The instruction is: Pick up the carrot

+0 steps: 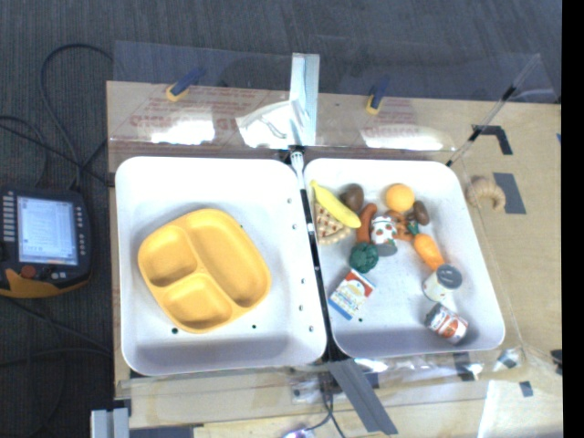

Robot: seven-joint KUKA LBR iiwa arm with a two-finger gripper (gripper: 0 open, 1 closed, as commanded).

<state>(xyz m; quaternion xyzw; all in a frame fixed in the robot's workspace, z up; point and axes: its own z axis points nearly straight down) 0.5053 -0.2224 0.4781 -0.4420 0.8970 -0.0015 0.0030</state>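
Note:
The carrot (427,250) is a short orange cone with a green top. It lies in the right bin (474,245), right of centre, slanting down to the right. A small white and red toy (384,230) sits close on its left, and a grey-white jar (442,284) lies just below its lower end.
The right bin also holds a banana (334,206), an orange (399,197), a broccoli piece (363,257), a small carton (350,296), a can (447,323) and several other toy foods. In the left bin (137,181) rests a yellow divided plate (203,267). A tablet (44,237) lies off the bench at left.

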